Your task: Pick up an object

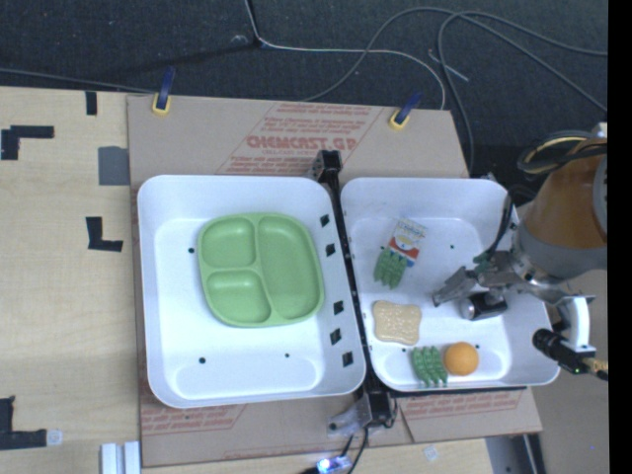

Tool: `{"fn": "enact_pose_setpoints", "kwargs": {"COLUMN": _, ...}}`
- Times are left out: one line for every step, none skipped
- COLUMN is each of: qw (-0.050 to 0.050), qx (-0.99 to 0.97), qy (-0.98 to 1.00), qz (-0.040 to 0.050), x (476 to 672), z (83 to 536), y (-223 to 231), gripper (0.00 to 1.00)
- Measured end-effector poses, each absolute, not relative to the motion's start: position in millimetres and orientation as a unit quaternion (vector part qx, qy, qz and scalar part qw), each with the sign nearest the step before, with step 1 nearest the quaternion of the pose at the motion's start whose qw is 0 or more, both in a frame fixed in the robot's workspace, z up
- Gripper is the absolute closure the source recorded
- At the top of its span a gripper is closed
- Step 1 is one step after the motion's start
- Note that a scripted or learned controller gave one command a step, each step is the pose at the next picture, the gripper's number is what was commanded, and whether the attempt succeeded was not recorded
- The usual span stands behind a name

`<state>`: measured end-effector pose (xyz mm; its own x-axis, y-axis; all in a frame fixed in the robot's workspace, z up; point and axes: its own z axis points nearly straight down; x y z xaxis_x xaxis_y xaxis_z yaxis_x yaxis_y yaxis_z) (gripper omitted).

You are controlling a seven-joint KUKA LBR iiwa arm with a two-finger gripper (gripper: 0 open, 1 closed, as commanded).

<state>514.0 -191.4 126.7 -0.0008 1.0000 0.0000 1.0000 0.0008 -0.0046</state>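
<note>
1. A smooth pale-green plastic plate with three compartments (262, 269) lies flat in the middle of the left shallow white bin (158, 294).
2. The right shallow white bin (434, 196) holds five things. A small white-and-red packet (408, 238) sits near its far edge, with a ribbed green toy piece (391, 267) just beside it. A tan, rough slice of toast (397, 322) lies by the bin's left wall. A second ribbed green piece (429, 364) touches a round orange ball (461, 359) at the near edge.
3. The dark metal claw (456, 292) hangs over the bin's right half, well apart from the ball. It grips nothing, and its blurred fingers make it impossible to tell whether it is clenched or released.
4. The grey arm with its orange band (570, 210) is cut off at the right.
</note>
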Motion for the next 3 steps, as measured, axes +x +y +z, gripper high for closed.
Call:
{"fn": "enact_pose_setpoints", "kwargs": {"qw": 0.001, "qx": -0.706, "qy": -0.708, "qz": 0.0005, "x": 514.7, "z": 139.4, "y": -190.7, "gripper": 1.00}}
{"fn": "enact_pose_setpoints", "kwargs": {"qw": -0.002, "qx": -0.706, "qy": -0.708, "qz": -0.0008, "x": 512.4, "z": 200.3, "y": -185.1, "gripper": 1.00}}
{"fn": "enact_pose_setpoints", "kwargs": {"qw": 0.000, "qx": -0.707, "qy": -0.708, "qz": -0.0001, "x": 513.0, "z": 219.1, "y": -184.8, "gripper": 1.00}}
